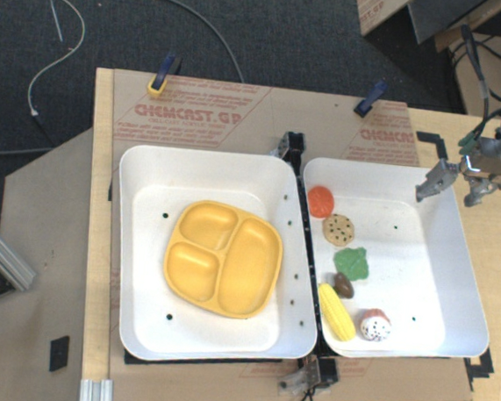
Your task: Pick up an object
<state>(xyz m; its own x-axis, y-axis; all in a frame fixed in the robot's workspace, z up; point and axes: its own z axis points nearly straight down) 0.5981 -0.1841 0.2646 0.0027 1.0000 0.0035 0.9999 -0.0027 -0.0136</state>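
The gripper (454,178) hangs with its two fingers spread and nothing between them, over the far right corner of the right bin (454,285), well apart from every item. Nearest the camera, along that bin's left wall, lie a yellow corn cob (336,312) and a pink-and-white cupcake (375,325), with a small brown piece (344,286) touching the corn's upper end. Farther back sit a green leafy piece (352,263), a chocolate-chip cookie (338,229) and an orange ball (321,201). All crowd the left wall, so the wall may hinder a finger there; the bin's right half gives open room to descend. The left bin (142,229) holds a yellow divided plate (224,259). The table (107,137) carries both bins.
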